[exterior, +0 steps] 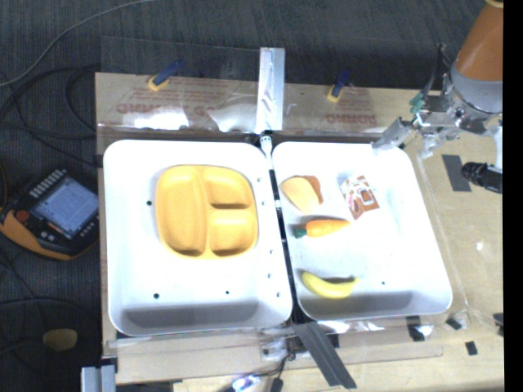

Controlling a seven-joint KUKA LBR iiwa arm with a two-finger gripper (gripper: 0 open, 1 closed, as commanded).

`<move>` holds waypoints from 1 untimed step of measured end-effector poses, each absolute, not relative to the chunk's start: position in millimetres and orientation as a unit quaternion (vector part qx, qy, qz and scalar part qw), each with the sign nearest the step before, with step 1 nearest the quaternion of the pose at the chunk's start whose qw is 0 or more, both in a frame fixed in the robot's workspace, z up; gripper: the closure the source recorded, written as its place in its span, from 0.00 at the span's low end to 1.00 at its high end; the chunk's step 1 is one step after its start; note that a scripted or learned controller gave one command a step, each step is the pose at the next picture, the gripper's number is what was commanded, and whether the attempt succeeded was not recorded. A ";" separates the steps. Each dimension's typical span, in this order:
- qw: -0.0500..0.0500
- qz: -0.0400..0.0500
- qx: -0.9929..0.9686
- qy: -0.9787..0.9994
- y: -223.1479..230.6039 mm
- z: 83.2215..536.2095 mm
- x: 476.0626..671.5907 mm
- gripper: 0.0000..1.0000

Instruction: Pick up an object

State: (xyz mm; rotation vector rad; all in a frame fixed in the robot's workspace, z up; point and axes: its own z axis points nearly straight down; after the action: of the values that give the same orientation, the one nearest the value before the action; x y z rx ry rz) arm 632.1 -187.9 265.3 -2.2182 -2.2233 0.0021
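The right bin (431,256) holds several small things. An orange-tan wedge (302,190) lies near its back left, and a red-and-white packet (359,196) lies to the right of it. An orange carrot (323,228) with a green end sits in the middle. A yellow banana (328,285) lies near the front wall. My gripper (423,126) hangs over the bin's back right corner, away from all of them, below the orange band of the arm (482,39). I see nothing held in it.
A yellow divided plate (207,211) sits in the left bin (114,243). A metal post (270,88) stands at the back between the bins. A teach pendant (51,219) lies on the floor to the left. Black tape strips (458,172) mark the bench on the right.
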 end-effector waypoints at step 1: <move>0.000 0.002 -0.738 -0.675 -185.2 155.3 628.1 0.00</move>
State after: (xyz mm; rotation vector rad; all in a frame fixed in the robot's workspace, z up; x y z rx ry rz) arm 628.1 -185.2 155.3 -2.3169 -2.1207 0.0069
